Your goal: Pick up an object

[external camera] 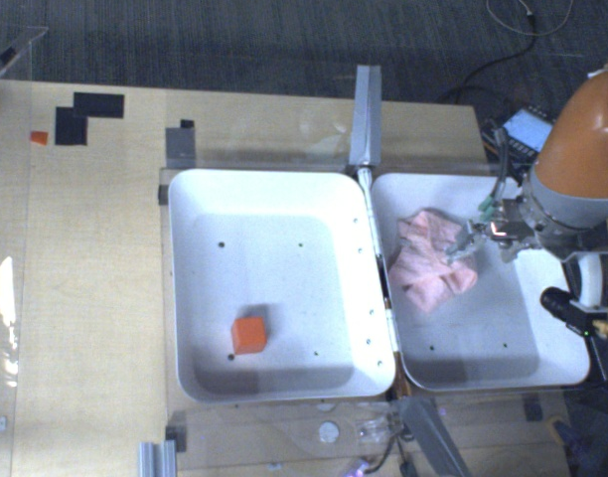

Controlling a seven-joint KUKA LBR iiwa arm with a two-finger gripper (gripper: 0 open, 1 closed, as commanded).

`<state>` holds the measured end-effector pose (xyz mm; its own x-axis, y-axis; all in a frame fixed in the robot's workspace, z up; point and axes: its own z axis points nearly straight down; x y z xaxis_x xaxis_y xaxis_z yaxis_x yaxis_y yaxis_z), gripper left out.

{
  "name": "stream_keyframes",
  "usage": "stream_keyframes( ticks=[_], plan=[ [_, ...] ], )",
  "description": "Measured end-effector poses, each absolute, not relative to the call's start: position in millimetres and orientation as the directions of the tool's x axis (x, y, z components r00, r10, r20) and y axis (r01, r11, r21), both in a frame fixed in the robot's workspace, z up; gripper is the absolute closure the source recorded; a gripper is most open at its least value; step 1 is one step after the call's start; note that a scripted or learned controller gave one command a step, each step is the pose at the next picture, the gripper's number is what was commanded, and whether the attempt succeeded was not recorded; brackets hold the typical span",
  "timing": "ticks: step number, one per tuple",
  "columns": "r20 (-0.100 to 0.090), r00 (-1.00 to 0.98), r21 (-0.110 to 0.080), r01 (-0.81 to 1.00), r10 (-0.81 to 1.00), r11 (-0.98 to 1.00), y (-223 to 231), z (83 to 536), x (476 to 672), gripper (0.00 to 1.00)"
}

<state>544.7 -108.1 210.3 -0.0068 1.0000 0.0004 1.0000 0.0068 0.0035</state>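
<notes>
Pink cloth (431,258) lying crumpled in right bin (552,371); gripper (470,244) touching its edge, grasp indeterminable; risking slippage, snagging only loose folds.

Left bin (185,296) lies mostly open around an orange block (249,335); pink cloth (430,259) crowds the right bin (552,361).

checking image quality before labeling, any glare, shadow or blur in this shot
Camera view: a streak of glare on the bench at the left edge; soft shadows along the near inner walls of the left bin and right bin; the orange block and pink cloth look slightly soft; the tool is small and blurred.
</notes>
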Motion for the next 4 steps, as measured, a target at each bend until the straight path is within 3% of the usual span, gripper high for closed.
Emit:
stream_keyframes(
  ticks=[1,3,4],
  plan=[
    [-0.002,-0.021,0.014,1.0,1.0,0.021,-124,99,566.6,0.0],
    [-0.006,-0.274,0.015,0.962,0.962,0.274,-163,92,648.8,0.0],
    [0.011,-0.351,-0.003,0.936,0.936,0.351,-188,91,670.4,0.0]
  ],
)
